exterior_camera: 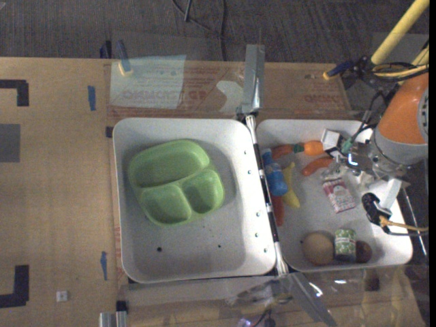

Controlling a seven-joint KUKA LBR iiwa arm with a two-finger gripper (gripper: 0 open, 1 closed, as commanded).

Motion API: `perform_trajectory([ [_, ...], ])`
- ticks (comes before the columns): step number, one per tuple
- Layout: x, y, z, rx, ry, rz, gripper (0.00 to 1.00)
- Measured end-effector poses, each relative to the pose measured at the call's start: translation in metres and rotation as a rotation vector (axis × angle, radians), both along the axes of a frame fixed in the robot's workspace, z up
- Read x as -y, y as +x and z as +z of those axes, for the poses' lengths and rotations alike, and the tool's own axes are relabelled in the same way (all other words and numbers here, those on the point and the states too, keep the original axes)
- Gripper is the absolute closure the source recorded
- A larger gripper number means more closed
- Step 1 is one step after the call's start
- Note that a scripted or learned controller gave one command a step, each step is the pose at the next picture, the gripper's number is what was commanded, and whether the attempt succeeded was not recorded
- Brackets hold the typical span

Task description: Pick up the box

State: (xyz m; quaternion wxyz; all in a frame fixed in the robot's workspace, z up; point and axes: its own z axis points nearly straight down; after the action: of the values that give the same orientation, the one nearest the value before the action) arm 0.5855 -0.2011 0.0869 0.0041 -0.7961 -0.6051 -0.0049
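The box [338, 195] is small, flat and pinkish-white with a red print. It lies on the floor of the right bin [398, 254], right of the middle. My gripper [343, 162] hangs just above the box's far end, below the grey wrist and orange band at the right edge. The gripper body hides what lies directly beneath it. Most of the box shows in front of it, resting on the bin floor.
In the right bin, an orange carrot [313, 147] and a red-orange piece [316, 165] lie left of the gripper. A blue bottle [276, 180] and yellow banana [291, 191] lie by the divider. A brown ball [317, 248], green can [345, 243] and dark fruit [364, 251] sit along the front. The left bin [129, 237] holds a green divided plate [177, 181].
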Motion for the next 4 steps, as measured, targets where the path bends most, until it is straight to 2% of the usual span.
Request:
perform_trajectory([
  [1, 0.003, 0.0, 0.01, 0.002, -0.008, -0.001, 1.0],
  [2, 0.001, 0.0, 0.01, 0.001, -0.004, 0.0, 0.0],
  [3, 0.009, 0.071, 0.121, 0.001, -0.015, 0.028, 0.0],
  [4, -0.009, 0.052, 0.035, 0.016, -0.018, -0.084, 0.0],
])
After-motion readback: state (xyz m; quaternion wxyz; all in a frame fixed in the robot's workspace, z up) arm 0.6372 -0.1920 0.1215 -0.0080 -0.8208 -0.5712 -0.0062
